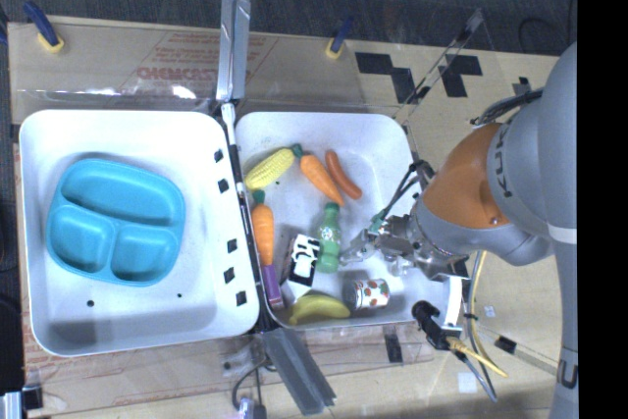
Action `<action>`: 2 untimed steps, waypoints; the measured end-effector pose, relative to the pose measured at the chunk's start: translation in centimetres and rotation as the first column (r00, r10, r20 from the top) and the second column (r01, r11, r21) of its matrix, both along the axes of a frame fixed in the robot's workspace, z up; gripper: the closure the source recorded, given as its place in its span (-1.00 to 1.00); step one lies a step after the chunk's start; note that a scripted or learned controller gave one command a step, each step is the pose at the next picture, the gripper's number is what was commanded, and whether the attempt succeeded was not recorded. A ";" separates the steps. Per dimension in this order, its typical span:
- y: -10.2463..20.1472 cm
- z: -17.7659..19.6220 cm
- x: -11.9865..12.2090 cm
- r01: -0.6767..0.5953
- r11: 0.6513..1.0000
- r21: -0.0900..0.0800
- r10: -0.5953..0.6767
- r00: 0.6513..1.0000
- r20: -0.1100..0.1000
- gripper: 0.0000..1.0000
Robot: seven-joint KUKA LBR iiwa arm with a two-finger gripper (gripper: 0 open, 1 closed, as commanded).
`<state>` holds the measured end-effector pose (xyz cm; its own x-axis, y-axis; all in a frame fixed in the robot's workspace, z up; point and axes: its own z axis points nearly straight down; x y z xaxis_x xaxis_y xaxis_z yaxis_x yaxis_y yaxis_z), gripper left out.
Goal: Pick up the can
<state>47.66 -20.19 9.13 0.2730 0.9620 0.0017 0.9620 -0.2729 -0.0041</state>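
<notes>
**Crowded corner threatens the grasp**

The can (370, 292) lies on its side, lower right of the right bin (388, 128), just beside a banana (318, 308) and green bottle (329, 236) — it may roll. The gripper (385, 238) hovers above; grip state unclear.

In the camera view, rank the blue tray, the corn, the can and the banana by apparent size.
Largest to smallest:
1. blue tray
2. corn and banana, too alike to separate
3. can, smallest
</notes>
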 end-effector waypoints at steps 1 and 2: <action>-0.3 0.0 0.0 0.050 0.999 -0.003 -0.050 0.999 0.003 -1.00; -0.3 0.0 0.0 0.050 0.999 -0.004 -0.050 0.999 0.004 -1.00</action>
<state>47.66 -20.46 9.16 0.3211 0.9470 -0.0009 0.9470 -0.3211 0.0004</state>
